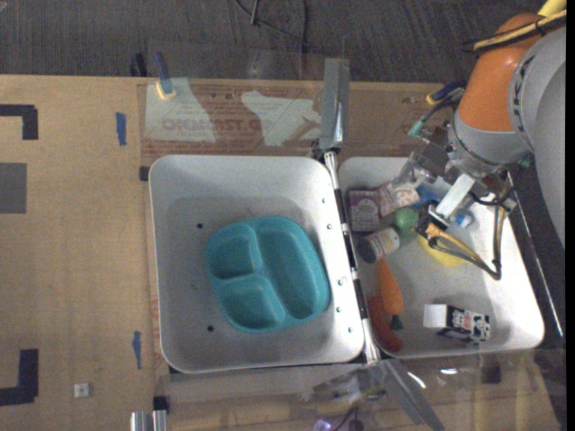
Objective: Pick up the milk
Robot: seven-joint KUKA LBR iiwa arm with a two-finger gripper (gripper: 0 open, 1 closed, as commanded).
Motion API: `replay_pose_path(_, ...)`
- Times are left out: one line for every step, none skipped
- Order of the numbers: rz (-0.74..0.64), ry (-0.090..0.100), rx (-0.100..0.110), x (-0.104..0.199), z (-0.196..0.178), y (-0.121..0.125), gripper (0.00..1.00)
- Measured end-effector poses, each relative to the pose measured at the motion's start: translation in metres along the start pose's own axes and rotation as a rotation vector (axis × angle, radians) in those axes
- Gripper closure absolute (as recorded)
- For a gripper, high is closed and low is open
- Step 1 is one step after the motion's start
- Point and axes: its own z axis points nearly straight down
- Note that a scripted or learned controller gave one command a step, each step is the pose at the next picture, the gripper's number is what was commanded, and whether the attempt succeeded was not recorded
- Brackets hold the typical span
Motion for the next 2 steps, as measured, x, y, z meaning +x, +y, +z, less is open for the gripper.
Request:
replay_pose_path(-0.053, 0.0, 0.0, -0.083, 0.093, -0.007, 0.0)
replay_pose_path(0.177, 0.0, 0.0, -0.026, 0.078, -0.009, 0.0)
